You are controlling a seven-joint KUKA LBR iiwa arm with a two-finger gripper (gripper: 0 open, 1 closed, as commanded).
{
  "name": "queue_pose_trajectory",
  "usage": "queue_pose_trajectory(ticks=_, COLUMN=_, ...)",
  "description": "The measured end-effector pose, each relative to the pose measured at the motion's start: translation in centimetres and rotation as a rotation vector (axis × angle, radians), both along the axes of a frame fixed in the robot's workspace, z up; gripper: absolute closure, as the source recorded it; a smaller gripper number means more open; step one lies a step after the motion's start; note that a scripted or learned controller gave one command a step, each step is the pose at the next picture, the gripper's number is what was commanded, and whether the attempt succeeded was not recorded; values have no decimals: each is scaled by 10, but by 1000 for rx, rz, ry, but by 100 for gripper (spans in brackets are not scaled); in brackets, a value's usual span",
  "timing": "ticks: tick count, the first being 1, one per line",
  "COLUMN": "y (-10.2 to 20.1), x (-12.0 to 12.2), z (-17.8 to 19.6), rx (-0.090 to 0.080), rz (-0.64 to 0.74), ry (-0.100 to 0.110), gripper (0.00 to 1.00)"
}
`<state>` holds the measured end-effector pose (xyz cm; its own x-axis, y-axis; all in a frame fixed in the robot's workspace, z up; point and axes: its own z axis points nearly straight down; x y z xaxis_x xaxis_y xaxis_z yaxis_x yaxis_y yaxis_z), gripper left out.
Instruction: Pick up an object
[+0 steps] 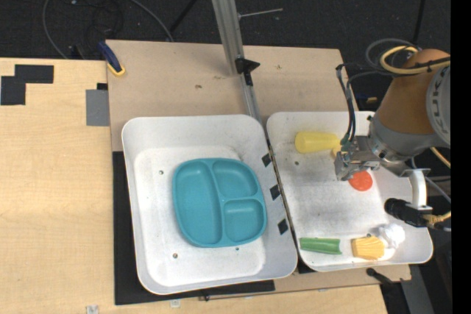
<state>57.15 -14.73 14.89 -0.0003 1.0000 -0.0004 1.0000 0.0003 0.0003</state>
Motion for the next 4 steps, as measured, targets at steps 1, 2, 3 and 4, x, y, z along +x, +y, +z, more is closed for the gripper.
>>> queue_pose_trajectory(ticks=1, y=0, x=2, z=63, rx=-1, rz=1, ry=-3, gripper=100)
queue_pose_trajectory(ticks=2, y=0, x=2, z=75, rx=1, rz=1, ry=1, gripper=100)
queue_pose_trajectory(ticks=3, y=55, x=-3, z=66, rx=3, rz=3, ry=5, gripper=100)
queue_pose_trajectory(ticks=4, y=107, x=-14, z=78, rx=4, rz=5, ry=3, gripper=100)
